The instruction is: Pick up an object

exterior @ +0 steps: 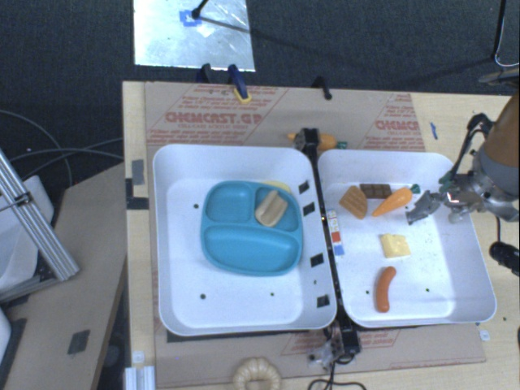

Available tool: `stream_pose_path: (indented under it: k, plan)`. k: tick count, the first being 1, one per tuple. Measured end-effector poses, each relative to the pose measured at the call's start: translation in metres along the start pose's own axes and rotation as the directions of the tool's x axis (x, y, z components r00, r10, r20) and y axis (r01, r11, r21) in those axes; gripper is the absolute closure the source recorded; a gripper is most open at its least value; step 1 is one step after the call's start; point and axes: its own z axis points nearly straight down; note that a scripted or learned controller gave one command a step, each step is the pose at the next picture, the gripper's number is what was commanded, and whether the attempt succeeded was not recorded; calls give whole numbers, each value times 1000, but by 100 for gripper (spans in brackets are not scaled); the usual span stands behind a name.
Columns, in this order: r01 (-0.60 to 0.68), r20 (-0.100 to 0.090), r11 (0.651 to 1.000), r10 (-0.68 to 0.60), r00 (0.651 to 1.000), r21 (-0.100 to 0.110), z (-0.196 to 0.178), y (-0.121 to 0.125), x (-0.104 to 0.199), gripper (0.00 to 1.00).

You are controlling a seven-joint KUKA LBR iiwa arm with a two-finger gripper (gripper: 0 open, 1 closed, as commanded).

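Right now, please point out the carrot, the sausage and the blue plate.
carrot (pixel 392 201), camera view, middle of its orange body
sausage (pixel 384 289), camera view, middle of its length
blue plate (pixel 244 250), camera view, bare floor of its large compartment

bench (pixel 203 108), 2 white bins: L (pixel 175 242), R (pixel 463 258)

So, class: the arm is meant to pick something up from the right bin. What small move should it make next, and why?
Probably a short move left and down onto the carrot. The hand sits just right of the carrot's tip, above the right bin, with nothing seen between its fingers. The carrot is the nearest thing; the cheese and sausage lie farther off.
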Motion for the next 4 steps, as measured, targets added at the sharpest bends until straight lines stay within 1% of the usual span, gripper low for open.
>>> stream_pose_path:
  k: [1,2,3,4]
  plan:
    - [3,3,1000,-3,1000,-13,-7,3,0,0]
    - [2,2,1000,-2,1000,-8,54,9,2,0]
    - [0,6,1000,0,1000,-21,100,13,1,0]
    - [0,8,1000,0,1000,-25,88,14,0,100]
